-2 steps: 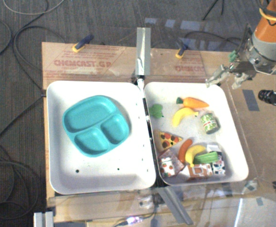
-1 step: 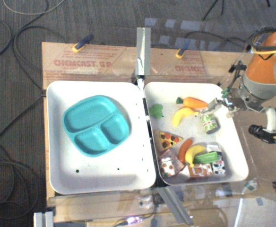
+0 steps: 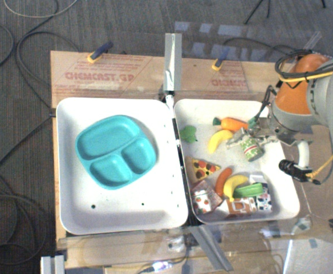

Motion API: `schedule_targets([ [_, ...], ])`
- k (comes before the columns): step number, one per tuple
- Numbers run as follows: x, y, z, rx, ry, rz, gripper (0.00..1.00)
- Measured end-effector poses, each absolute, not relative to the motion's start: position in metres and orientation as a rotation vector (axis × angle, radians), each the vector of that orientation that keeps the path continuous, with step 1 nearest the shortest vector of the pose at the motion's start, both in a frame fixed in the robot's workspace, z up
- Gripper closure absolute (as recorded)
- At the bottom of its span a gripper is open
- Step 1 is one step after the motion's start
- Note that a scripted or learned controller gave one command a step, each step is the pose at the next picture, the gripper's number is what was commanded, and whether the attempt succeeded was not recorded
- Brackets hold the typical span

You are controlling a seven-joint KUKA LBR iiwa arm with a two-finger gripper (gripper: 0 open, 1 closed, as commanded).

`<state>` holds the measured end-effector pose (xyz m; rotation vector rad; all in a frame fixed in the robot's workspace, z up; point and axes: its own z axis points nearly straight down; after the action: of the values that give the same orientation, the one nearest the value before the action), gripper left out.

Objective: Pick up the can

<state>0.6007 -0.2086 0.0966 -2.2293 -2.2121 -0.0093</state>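
Two white bins [image 3: 64, 170] sit on cardboard. Gripper [image 3: 247, 137] is above one can [image 3: 251, 149]; jaw state is unclear, fingers too blurred. Two bananas [image 3: 219, 139] are visible.

Fixed overhead camera, slanted (both bins [image 3: 121, 213] visible).

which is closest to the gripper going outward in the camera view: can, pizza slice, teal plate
From the gripper:
1. can, right beneath it in the right bin.
2. pizza slice, lower left, near the bin divider.
3. teal plate, across in the left bin.
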Motion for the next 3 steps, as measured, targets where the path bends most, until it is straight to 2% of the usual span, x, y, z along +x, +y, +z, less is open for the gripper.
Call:
schedule_targets([
  [1,0.600,-0.208,0.104,-2.227,-2.211,-0.005,1.00],
  [2,0.606,-0.148,0.201,-2.337,-2.098,0.004,1.00],
  [3,0.633,-0.167,0.122,-2.154,-2.301,-0.008,1.00],
])
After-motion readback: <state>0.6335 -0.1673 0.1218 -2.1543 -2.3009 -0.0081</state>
